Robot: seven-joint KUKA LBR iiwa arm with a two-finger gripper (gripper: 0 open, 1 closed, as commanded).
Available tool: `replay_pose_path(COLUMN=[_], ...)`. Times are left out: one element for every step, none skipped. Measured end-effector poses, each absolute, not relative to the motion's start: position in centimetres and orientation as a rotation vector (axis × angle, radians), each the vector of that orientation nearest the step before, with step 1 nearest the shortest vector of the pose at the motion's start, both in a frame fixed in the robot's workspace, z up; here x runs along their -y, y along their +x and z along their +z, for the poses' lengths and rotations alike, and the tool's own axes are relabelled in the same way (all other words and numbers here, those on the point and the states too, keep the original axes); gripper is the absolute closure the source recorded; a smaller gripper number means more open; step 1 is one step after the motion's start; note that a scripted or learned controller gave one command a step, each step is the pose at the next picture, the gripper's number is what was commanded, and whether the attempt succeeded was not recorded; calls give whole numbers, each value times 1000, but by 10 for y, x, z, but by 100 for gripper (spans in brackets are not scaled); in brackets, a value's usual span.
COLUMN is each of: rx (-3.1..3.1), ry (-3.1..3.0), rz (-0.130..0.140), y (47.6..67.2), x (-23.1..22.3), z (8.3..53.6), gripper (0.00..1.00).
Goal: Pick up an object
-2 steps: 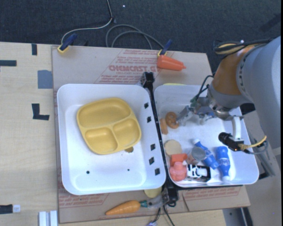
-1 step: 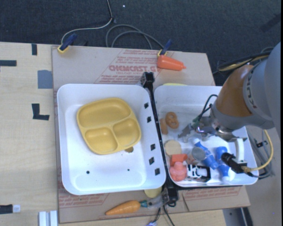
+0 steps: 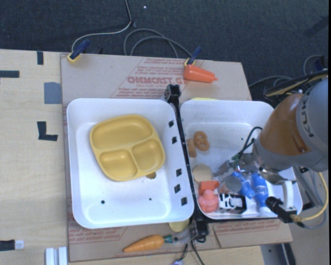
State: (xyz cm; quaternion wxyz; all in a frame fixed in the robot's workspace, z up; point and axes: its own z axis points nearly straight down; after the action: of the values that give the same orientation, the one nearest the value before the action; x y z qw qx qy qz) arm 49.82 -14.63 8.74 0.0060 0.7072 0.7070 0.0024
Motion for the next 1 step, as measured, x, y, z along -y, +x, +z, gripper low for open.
replay_pose_path(rx=[-2207], ry=[2211], rz=[2], y=[499], x=[149], z=[97], gripper=[100])
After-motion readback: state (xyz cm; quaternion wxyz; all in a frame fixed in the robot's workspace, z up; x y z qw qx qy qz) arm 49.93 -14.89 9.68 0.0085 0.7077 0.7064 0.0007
